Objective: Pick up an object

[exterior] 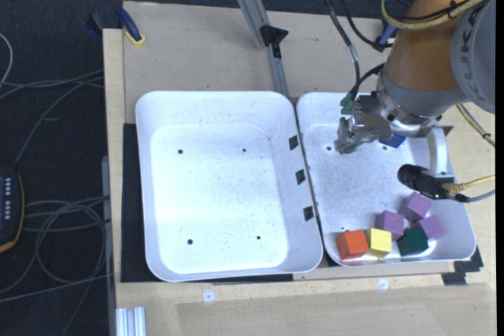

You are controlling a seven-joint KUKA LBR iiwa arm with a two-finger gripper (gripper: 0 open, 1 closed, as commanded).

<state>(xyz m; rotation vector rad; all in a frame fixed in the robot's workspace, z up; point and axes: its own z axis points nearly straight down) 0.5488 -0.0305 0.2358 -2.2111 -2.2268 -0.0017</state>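
The arm hangs over the right bin (331, 193) now, orange band up top, gripper (347, 139) pointing down above the bin's upper-left floor. Nothing is between its fingers. From where I stand the fingertips are a dark cluster against the white, and I can't tell whether they are spread or pressed together.

So this reads as the approach stage: no object is grasped, and the gripper sits well apart from anything it could take.

All the candidates are crowded into the near right corner of that same bin. There's an orange block (353, 243) at the left of the bunch, a yellow block (381, 241) just beside it, and a dark green block (412, 241) next along. Three purple blocks (390, 220) sit behind them, running up toward the bin's right wall. They're packed tight, some touching.

The next move, I'd say, calls for a swing toward that corner and a descent onto one block. The orange one at the edge of the pile looks the most open, though the front wall is close.

The left bin (150, 169) shows only its speckled white floor and a few dark dots.
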